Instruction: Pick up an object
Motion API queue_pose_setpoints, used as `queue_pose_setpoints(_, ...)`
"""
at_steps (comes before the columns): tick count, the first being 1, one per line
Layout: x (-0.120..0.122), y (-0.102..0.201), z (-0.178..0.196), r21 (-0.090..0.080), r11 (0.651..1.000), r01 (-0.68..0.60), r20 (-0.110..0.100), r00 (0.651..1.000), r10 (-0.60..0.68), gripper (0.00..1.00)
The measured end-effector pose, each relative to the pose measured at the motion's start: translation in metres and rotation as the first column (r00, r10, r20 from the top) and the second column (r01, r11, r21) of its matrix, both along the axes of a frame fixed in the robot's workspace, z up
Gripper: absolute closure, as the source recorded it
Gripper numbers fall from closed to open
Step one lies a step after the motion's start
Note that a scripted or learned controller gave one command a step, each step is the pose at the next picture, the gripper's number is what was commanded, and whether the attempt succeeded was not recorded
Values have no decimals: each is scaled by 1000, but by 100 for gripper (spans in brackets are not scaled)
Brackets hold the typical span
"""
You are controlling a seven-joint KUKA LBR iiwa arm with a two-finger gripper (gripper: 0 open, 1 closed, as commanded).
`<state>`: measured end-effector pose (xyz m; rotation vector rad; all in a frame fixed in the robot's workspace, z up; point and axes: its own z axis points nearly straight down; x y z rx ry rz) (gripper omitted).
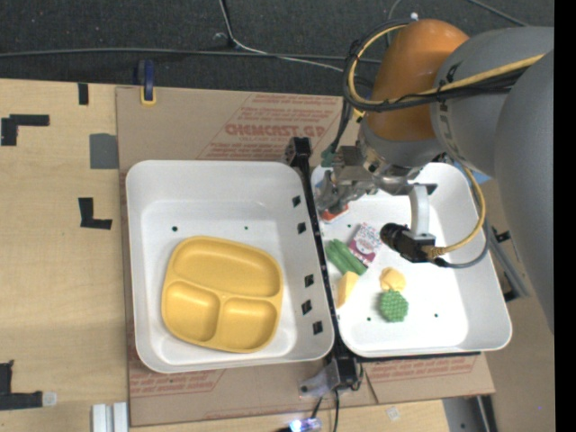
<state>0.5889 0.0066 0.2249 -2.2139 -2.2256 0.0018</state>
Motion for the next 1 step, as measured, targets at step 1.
queue_pose_setpoints(1, -14, 63, 1, 1, 1000, -3, 0, 1000, 3, 100)
